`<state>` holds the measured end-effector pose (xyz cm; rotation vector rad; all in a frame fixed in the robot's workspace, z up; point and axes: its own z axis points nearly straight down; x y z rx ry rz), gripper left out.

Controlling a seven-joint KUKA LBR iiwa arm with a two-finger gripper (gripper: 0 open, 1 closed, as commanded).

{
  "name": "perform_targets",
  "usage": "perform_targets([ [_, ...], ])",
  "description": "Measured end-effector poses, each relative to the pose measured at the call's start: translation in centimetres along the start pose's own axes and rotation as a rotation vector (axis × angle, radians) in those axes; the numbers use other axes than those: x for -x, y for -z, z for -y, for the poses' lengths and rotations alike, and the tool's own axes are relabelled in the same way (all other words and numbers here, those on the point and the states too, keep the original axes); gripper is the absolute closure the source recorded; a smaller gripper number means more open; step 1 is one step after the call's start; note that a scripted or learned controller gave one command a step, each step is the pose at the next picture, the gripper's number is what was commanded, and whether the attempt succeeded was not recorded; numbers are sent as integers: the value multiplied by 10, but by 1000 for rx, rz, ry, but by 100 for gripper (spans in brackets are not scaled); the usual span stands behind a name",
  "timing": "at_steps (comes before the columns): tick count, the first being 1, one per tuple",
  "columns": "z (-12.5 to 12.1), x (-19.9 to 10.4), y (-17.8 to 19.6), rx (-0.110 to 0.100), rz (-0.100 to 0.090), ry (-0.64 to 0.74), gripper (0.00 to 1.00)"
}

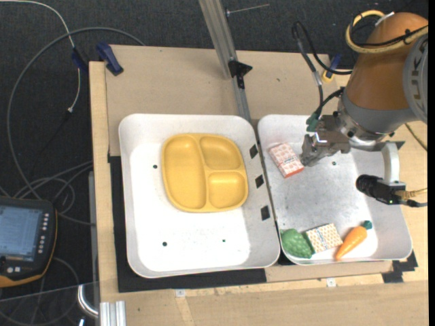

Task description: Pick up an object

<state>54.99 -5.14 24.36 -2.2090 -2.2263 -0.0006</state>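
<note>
A small pink-and-white packet (285, 159) lies tilted on the floor of the right bin (340, 202), near the bin's far left corner and just to the left of the end effector (314, 149). The packet and the end effector sit very close together, though whether they touch cannot be told from this angle, and nothing is seen between the end effector's tips. Whether it is spread or pressed together cannot be told either.

Well below the end effector, along the bin's near edge, three more items rest in a row: a green toy vegetable (296, 242), a patterned cream-coloured block (322, 237) touching it, and an orange toy carrot (352, 242) just beside that. A black cylindrical fitting (376, 188) on the arm hangs over the bin floor to the end effector's lower right.

To the far left of the end effector, the left bin (143, 202) carries a yellow divided plate (204, 172) with three compartments.

The arm (387, 66) reaches in from the right over the tabletop (163, 66), its orange band uppermost, wrist angled down toward the bin's far left corner.
</note>
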Motion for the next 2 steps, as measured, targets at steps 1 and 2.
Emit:
perform_targets([
  [1,6,-55,6,1,0,0,100],
  [2,14,-110,0,-1,1,-1,100],
])
